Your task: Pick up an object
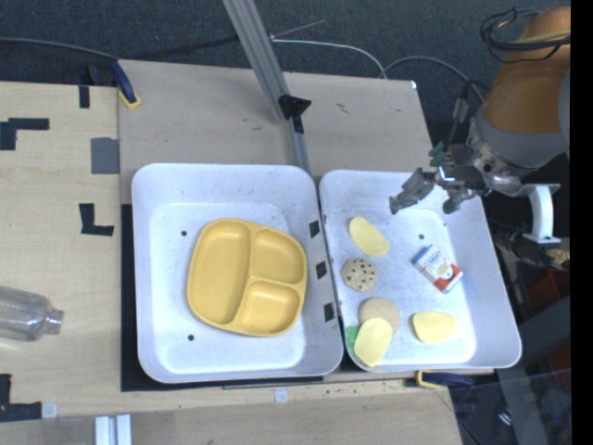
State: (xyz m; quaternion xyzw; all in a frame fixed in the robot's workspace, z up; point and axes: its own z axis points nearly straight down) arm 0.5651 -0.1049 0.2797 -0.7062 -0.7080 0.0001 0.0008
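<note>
Overhead, gripper (429, 193) fingers spread, holding nothing, small carton (437, 269) lying below it

A clear plastic bottle (26, 314) lies on the surface (56, 211) left of the left bin (153, 193), near black tape marks (91, 219).

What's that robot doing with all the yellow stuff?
The robot's gripper hangs over the top of the right bin, holding nothing. Below it lie a cookie, some yellow pieces and a small carton, all untouched. The left bin holds a yellow divided plate.
</note>
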